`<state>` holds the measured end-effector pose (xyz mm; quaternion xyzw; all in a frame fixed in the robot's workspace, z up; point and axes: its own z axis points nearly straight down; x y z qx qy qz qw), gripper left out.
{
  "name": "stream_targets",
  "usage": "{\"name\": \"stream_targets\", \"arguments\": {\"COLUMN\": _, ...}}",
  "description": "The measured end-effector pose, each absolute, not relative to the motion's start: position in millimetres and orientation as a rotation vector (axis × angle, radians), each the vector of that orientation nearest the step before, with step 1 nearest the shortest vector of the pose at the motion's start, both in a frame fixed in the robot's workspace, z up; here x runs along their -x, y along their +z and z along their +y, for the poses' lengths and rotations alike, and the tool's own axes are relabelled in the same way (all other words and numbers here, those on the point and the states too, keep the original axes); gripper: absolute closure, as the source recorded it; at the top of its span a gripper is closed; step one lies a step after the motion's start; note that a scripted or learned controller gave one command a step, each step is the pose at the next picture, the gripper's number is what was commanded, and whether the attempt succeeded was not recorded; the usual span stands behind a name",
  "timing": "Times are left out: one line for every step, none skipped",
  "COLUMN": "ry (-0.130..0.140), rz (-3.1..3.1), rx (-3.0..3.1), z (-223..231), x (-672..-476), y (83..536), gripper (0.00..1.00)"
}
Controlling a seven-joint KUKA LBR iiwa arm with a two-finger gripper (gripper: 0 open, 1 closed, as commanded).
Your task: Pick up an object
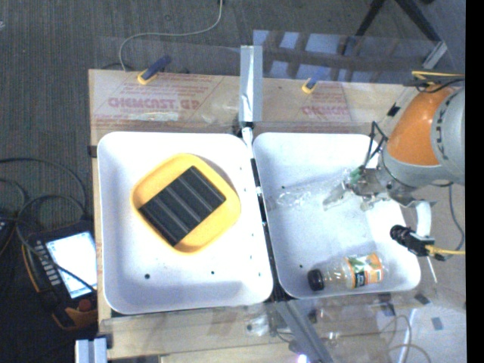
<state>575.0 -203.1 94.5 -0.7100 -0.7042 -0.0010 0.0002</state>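
Note:
A yellow pad with a black ribbed top (186, 203) lies in the left bin (121, 278). In the right bin (302, 153), a small bottle with a black cap and orange label (349, 271) lies on its side near the front wall. Crumpled clear plastic (293, 197) sits mid-bin. My gripper (361, 184) is low at the right side of the right bin, right against another bit of clear plastic (336, 193). The arm's orange band (416, 136) hangs above it. I cannot tell whether the plastic is held.
The two bins meet at a central ridge (257, 195). A metal post (246, 89) stands behind the bins on the wooden bench. Cables and a black fitting (404, 235) hang by the right bin's right wall.

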Motion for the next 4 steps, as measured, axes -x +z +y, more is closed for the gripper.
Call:
{"name": "stream_targets", "arguments": {"ry": -0.033, "rz": -2.177, "rx": 2.279, "z": -212.5, "x": -525.1, "y": 94.5, "gripper": 0.0}}
{"name": "stream_targets", "arguments": {"ry": 0.0, "rz": -2.404, "rx": 2.02, "z": -211.2, "x": -484.1, "y": 125.2, "gripper": 0.0}}
{"name": "stream_targets", "arguments": {"ry": -0.005, "rz": -2.448, "rx": 1.983, "z": -206.7, "x": -486.9, "y": 91.5, "gripper": 0.0}}
{"name": "stream_targets", "arguments": {"ry": -0.016, "rz": -2.453, "rx": 1.984, "z": -204.6, "x": -490.5, "y": 102.7, "gripper": 1.0}}
